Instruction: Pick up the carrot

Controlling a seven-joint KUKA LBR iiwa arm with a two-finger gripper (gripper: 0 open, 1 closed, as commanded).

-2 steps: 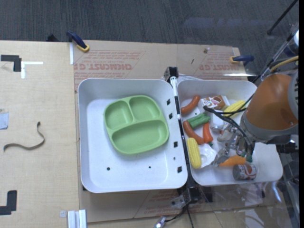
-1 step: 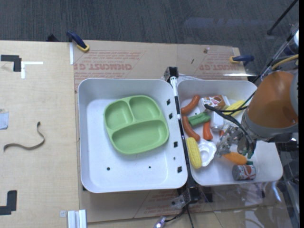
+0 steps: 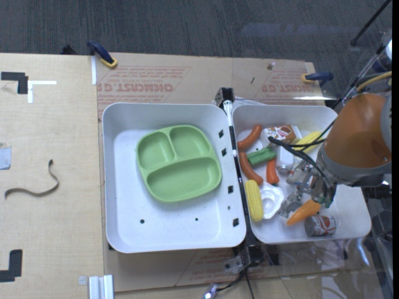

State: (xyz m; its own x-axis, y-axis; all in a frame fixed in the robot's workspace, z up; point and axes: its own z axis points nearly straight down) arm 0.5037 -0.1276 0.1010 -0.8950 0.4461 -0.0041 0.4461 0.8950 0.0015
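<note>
The carrot (image 3: 304, 212) is a short orange piece lying at a slant near the front of the right bin (image 3: 349, 213), next to a tin can (image 3: 320, 225). My gripper (image 3: 297, 198) hangs directly over the carrot's upper-left end, touching or nearly touching it. The grey wrist with its orange band (image 3: 358, 132) reaches in from the right and hides the bin's right part. Cables and metal parts clutter the gripper's tip.
The right bin also holds a corn cob (image 3: 253, 198), a white piece (image 3: 272, 199), a green vegetable (image 3: 260, 156), a red sausage (image 3: 249, 137), a small orange-red pepper (image 3: 272, 172) and a yellow item (image 3: 307, 140). In the left bin (image 3: 124, 217) sits a green divided plate (image 3: 179, 162).
</note>
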